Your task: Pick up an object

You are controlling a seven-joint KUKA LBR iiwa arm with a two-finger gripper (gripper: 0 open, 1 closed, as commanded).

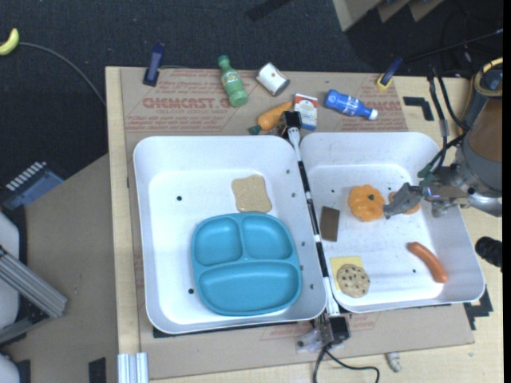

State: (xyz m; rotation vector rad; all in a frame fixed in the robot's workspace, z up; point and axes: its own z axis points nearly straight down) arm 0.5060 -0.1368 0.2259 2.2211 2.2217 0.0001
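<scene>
At the right of the frame, the small orange plastic pumpkin [366, 203] is being approached by the dark two-finger gripper [398, 203], whose closure cannot be told, so nothing is judged lifted yet.

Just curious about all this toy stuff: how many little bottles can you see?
2, both outside the bins on the board behind them: a green bottle behind the left bin, and a blue bottle behind the right bin. None seems hidden.
</scene>
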